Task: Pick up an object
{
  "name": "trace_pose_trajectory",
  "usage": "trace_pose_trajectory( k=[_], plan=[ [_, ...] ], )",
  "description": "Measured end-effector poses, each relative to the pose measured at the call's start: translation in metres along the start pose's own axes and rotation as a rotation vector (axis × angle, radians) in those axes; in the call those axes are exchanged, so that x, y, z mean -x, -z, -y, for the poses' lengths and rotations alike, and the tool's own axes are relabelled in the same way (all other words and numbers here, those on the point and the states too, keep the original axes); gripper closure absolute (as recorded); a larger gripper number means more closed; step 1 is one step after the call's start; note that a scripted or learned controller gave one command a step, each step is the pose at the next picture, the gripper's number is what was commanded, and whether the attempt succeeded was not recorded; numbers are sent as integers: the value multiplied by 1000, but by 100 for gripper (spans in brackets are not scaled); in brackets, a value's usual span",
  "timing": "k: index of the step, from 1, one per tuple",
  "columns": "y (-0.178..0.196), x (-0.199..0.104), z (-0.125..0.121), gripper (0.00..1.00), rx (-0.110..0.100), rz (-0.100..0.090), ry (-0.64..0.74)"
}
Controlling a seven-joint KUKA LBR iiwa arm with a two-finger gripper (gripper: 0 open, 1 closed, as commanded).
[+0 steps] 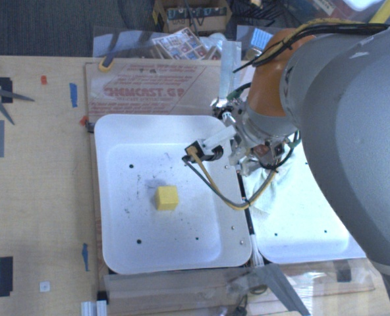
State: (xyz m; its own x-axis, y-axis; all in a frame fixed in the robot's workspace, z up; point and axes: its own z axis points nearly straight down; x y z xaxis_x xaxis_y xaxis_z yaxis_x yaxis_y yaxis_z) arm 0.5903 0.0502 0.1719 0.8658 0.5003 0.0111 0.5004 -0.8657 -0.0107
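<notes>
Here I see the grey arm reaching in from three o'clock, its bulk covering most of the right bin. The orange band sits above the wrist, and the wrist angles down toward the seam between the two bins. The tool hangs near the right rim of the left bin, roughly over the divide. I cannot tell its state, because the wrist housing and a tangle of cables hide its tip. A yellow-and-black cable loops down from a small black connector and curves back toward the seam.

The yellow cube lies on the floor of the left bin, near its middle, at about eight o'clock from the tool and well apart from it. Nothing touches it.

The right bin's far wall and much of its floor are hidden under the arm. Beyond the bins, at twelve o'clock, a cardboard sheet with red print lies on the counter; its lettering is too blurred for me to read fully.
</notes>
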Motion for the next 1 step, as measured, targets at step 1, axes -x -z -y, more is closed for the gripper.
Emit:
trace_pose_trajectory(
  k=[1],
  plan=[
    [38,-42,-5,100,12,8,-167]
  ],
)
